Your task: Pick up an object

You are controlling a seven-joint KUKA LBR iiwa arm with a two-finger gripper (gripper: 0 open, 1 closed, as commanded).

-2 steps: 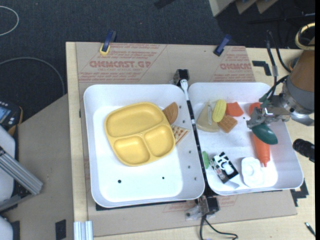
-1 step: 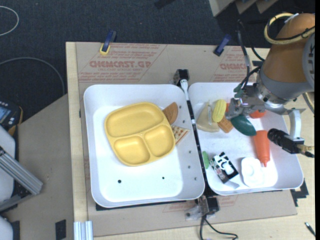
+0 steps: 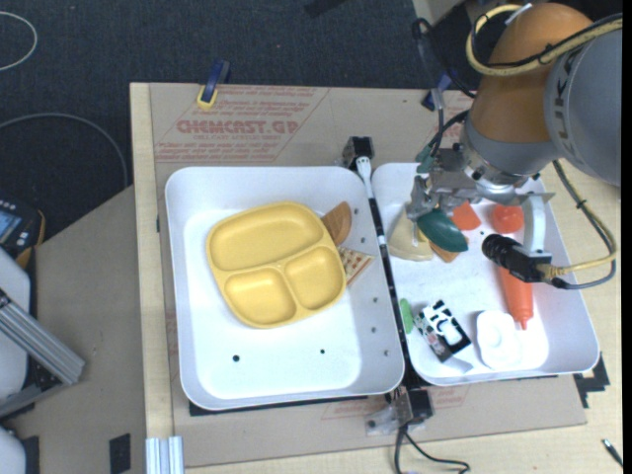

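arm (image 3: 553, 77): cut off by top and right edges | right bin (image 3: 565, 336): far rim hidden under arm | brown piece (image 3: 339, 221): partly beneath yellow plate (image 3: 272, 263) | pale object (image 3: 407, 246): partly covered by teal object (image 3: 440, 231) | black-and-white item (image 3: 444, 330): too small to identify

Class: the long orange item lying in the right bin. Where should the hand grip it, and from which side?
Probably best to take the long orange item across its middle, coming straight down. It lies flat with its length running front to back, so the narrow width faces sideways. A white round piece crowds its near end; avoid that.
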